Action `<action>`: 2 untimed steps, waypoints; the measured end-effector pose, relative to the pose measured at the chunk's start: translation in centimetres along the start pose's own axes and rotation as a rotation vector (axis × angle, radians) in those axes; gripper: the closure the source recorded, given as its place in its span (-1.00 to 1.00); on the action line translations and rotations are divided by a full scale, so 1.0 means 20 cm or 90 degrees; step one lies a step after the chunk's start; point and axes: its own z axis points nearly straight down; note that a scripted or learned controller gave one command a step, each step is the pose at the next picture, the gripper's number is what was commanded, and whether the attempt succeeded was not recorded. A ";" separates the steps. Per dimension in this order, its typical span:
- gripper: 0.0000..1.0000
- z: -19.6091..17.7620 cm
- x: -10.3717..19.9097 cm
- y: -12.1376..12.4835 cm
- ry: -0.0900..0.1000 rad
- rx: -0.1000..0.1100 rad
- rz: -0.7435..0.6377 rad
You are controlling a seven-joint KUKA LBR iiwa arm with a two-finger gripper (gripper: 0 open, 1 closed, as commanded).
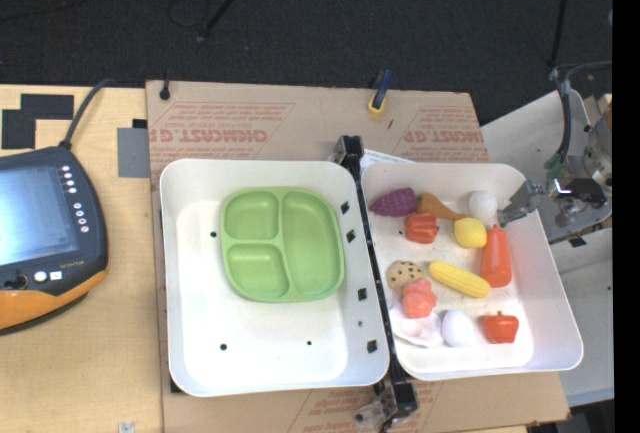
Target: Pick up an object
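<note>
Gripper (520,203) hovers at right bin's (560,321) upper-right rim, finger spread impossible to tell; crowded toy food (459,277) risks a glancing, slipped grab.

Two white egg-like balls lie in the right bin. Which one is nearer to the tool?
The white ball at the bin's far side, beside the yellow lemon, lies nearer the tool; the other white ball lies at the near side.

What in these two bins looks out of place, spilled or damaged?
Nothing stands out. The green plate lies flat in the left bin, and the toy foods, such as the corn and carrot, lie loose inside the right bin.
</note>
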 end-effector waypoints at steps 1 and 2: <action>-1.00 -0.04 0.00 0.01 -0.002 -0.008 -0.001; -1.00 0.18 0.01 0.01 -0.001 -0.005 -0.003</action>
